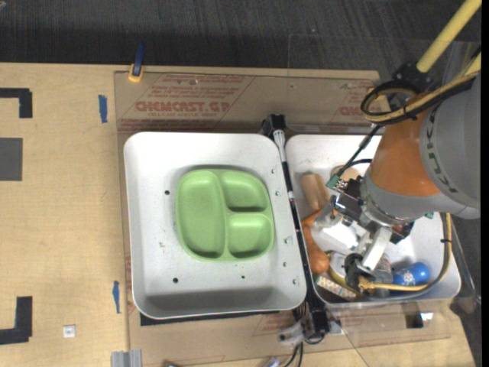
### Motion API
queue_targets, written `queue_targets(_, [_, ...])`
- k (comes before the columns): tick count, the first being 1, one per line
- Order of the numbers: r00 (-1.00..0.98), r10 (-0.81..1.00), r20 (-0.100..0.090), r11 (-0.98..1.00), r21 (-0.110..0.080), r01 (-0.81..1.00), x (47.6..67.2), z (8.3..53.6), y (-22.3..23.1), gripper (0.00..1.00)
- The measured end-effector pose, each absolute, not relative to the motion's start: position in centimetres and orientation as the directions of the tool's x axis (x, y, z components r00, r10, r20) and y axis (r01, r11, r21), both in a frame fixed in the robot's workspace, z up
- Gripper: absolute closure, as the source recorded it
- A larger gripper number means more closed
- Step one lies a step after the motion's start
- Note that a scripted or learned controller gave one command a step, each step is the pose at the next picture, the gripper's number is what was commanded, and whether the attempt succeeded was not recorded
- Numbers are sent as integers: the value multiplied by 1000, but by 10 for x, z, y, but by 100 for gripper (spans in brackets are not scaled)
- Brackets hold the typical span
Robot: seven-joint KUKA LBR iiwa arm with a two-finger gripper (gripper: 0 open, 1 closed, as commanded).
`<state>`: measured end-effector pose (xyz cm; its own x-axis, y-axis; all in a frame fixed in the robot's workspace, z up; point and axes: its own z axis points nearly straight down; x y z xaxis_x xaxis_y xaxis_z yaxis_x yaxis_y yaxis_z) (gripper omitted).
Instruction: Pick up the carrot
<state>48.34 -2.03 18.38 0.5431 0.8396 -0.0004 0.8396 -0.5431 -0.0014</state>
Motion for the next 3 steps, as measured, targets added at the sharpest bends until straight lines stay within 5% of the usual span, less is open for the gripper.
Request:
queue_targets(1, [414, 910, -1, -414, -7, 910, 481, 184, 15, 100])
queue_targets(2, [414, 910, -1, -414, -7, 910, 481, 184, 15, 0])
queue_targets(3, [417, 909, -3, -417, 0, 909, 510, 184, -33, 0])
